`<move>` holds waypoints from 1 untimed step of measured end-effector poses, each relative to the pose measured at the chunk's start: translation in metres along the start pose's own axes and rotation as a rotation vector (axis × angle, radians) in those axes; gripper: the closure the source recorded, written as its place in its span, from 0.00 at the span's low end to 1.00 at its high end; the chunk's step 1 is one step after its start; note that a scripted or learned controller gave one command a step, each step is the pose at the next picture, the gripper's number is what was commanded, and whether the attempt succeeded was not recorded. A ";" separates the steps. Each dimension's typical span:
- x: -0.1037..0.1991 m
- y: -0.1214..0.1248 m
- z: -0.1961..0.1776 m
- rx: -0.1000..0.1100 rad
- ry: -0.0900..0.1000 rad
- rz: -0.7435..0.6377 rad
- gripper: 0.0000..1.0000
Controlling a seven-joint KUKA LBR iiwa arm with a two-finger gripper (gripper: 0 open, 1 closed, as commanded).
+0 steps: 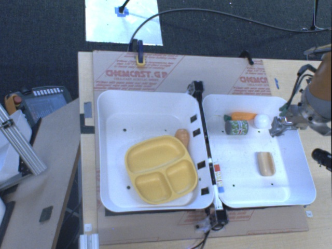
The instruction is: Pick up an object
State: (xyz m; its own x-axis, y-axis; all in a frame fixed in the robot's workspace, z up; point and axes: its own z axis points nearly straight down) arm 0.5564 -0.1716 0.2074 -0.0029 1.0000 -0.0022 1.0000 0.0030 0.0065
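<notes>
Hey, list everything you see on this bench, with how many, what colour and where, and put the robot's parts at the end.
bins: two, white, side by side on the bench
divided tray: one, yellow, three compartments, in the left bin
egg-like object: one, tan, left bin, at the tray's far right corner
can: one, green label, right bin, far part
carrot-like object: one, orange, just behind the can
ball: one, white, right of the can
bread-like block: one, tan, right bin, near middle
arm: one, grey, entering from the right
pincer: one, dark metal, over the right bin's right side, beside the ball
</notes>
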 end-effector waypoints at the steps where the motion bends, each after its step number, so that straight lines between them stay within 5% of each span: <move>1: -0.001 0.011 -0.060 -0.002 -0.001 -0.003 1.00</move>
State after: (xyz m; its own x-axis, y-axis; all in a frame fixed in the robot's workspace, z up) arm 0.5672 -0.1725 0.2673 -0.0056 1.0000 -0.0029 0.9999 0.0056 0.0087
